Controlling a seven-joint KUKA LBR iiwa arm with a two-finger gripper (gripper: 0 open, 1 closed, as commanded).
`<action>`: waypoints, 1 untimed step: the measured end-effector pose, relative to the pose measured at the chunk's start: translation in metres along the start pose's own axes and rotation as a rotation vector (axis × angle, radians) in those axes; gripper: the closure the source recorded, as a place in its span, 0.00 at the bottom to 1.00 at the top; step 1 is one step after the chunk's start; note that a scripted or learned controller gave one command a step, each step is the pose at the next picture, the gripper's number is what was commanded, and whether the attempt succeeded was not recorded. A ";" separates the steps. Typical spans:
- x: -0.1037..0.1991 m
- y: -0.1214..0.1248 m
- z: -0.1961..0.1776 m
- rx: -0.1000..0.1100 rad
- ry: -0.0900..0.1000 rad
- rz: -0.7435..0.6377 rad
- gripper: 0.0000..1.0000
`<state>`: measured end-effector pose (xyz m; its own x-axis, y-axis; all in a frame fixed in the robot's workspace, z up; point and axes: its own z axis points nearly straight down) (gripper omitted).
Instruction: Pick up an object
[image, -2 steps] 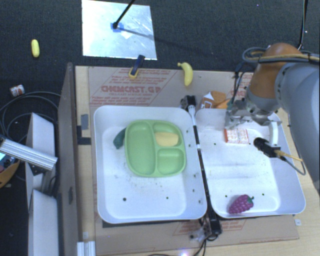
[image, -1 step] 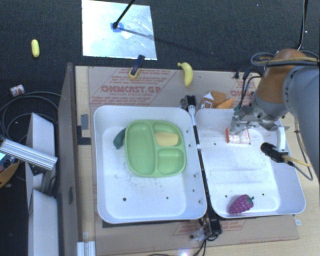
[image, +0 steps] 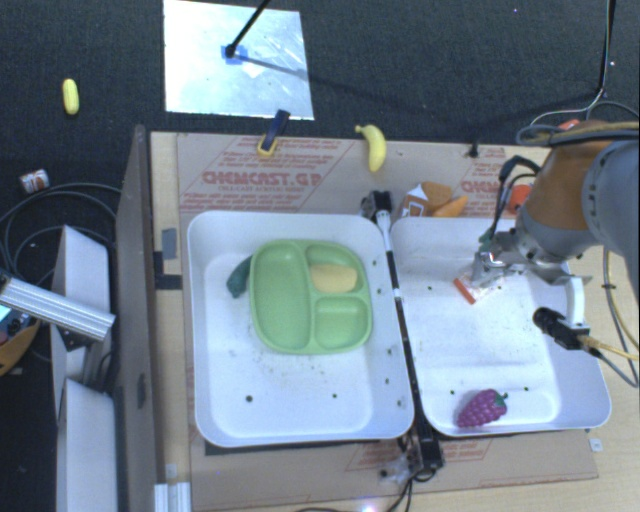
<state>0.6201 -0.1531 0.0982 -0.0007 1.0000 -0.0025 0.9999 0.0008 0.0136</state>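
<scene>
1. The left bin holds a green divided tray with a pale yellow item in its upper-right compartment. A dark green object lies against the tray's left rim.
2. A ridge between the bins marks where the two inner walls meet; any crossing would need to clear it.
3. In the right bin, a small orange piece lies near the upper middle of the floor, and it looks like the likeliest target.
4. The gripper sits just beside and slightly right of that piece, low over the floor. Whether its claw is spread or closed cannot be told, and nothing is visibly held.
5. To do the grasp well, the claw should centre over the orange piece, since it is flat and thin and could slide away.
6. A bunch of purple grapes rests well apart near the front wall, so open floor surrounds the target on most sides.
7. The arm itself crowds the bin's right rim.
</scene>
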 end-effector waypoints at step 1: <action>-0.011 0.011 -0.006 0.009 0.001 0.000 1.00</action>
<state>0.6308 -0.1645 0.1045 -0.0012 1.0000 -0.0011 1.0000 0.0012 0.0047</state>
